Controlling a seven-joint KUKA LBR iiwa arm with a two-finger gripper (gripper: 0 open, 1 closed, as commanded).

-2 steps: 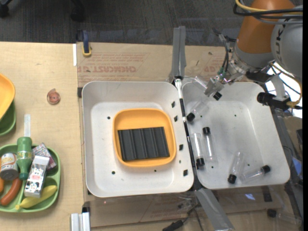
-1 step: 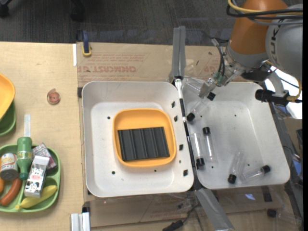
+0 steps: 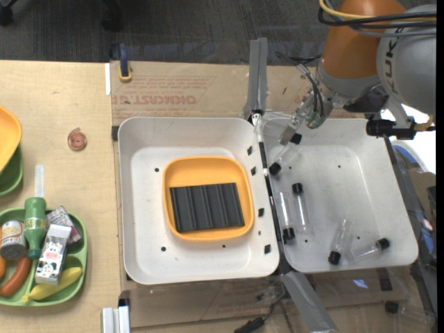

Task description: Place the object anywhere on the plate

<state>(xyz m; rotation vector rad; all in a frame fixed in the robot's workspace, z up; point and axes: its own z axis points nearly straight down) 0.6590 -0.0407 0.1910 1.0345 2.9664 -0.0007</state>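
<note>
An orange plate [image 3: 207, 169] with a dark grey ridged insert [image 3: 208, 207] lies in the left bin [image 3: 139, 207]. Several clear tubes with black caps lie in the right bin [image 3: 388, 186]: two [image 3: 300, 210] [image 3: 285, 217] near its left wall and two [image 3: 340, 239] [image 3: 366, 249] at the front. My gripper [image 3: 309, 115] hangs over the right bin's back left corner. Just below and left of it is another clear tube, with its black cap [image 3: 295, 139] showing; I cannot tell whether that tube is held. One more black cap [image 3: 274, 167] sits by the dividing wall.
On the wooden table to the left stand a green tray [image 3: 73, 276] of toy food, a yellow dish [image 3: 8, 141] and a small pink disc [image 3: 78, 140]. Cardboard [image 3: 180, 92] lies behind the bins. A grey metal post [image 3: 258, 75] rises between the bins at the back.
</note>
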